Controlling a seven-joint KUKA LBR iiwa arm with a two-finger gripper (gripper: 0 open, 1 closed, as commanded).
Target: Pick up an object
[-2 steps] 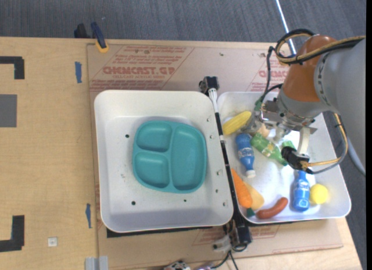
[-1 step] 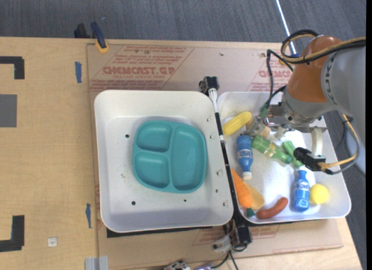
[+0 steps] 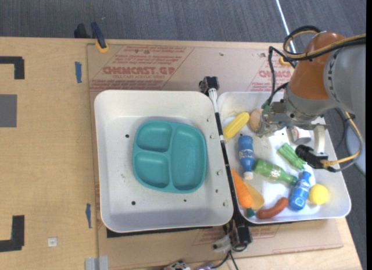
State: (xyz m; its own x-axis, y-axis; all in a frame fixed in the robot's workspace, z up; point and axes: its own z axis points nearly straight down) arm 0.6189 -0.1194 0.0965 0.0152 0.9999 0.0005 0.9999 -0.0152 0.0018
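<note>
The right bin (image 3: pixel 343 205) holds several toy foods. My gripper (image 3: pixel 271 125) hangs low over the bin's back part, right beside a beige round piece (image 3: pixel 254 120) and a yellow corn cob (image 3: pixel 235 125). In front of it lie a blue bottle (image 3: pixel 246 154), a green bottle (image 3: pixel 273 171) and a green vegetable (image 3: pixel 290 155). Near the front edge are an orange carrot (image 3: pixel 247 191), a red sausage (image 3: pixel 272 208), a second blue bottle (image 3: pixel 300 191) and a yellow lemon (image 3: pixel 318 194). The wrist hides what is under the gripper.
The left bin (image 3: pixel 110 123) bears a teal divided plate (image 3: pixel 170 155). A black clamp (image 3: pixel 208 84) sits at the back where the two bins meet. The grey arm with its orange band (image 3: pixel 311 68) and cables cover the right bin's back right corner.
</note>
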